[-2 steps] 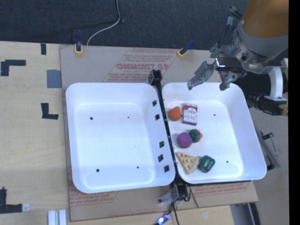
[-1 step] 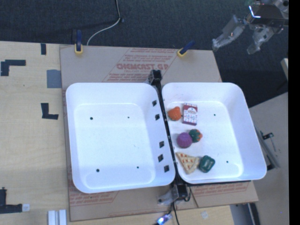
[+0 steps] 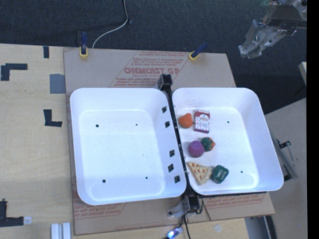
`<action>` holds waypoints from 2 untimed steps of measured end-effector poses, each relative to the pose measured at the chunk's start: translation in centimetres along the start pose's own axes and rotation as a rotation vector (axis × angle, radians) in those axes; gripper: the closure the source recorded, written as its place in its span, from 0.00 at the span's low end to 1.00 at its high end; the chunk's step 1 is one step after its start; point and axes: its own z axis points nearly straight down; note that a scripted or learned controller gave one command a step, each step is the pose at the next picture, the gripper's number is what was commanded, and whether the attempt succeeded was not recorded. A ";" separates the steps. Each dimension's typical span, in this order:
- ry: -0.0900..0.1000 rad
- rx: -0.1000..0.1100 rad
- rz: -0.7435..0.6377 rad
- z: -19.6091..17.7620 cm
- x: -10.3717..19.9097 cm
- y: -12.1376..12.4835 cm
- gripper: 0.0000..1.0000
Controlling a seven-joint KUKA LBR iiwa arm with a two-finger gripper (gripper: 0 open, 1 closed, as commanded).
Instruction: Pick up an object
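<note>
jaws hang past the right bin, their state unreadable; nothing seen between them.

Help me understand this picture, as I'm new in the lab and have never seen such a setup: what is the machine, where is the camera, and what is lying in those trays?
The camera is fixed above a bench and looks down at a slant. At the top right is the end of a robot arm, its gripper hanging above the dark floor, off to the side of the bins and holding nothing that I can see. Two shallow white bins sit side by side on a brown board. The right bin holds small toys: an orange piece, a red and white box, a purple ball, a red and green piece, a waffle-like wedge and a dark green piece. The left bin adjoins it.
</note>
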 end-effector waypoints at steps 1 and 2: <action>0.003 0.004 -0.008 1.0 8.3 -6.1 1.00; 0.002 0.002 0.001 1.0 6.4 -7.6 1.00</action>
